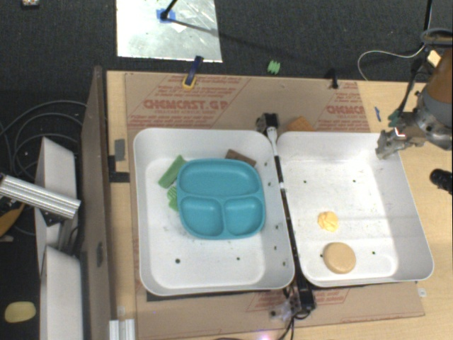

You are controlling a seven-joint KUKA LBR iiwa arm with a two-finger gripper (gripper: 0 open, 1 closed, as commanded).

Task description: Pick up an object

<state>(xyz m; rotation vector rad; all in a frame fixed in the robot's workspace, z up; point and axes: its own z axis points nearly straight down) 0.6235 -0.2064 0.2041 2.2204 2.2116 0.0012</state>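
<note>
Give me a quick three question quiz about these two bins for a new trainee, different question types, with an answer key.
1. True or false: the blue divided tray lies in the right bin.
2. Multiple choice: what lies in the right bin? A) green pieces B) a yellow lump and a tan round piece C) a brown block
3. Fill in: the gripper is over the right bin's ____ right corner.

Key: 1 false, it lies in the left bin. 2 B. 3 far.
</note>
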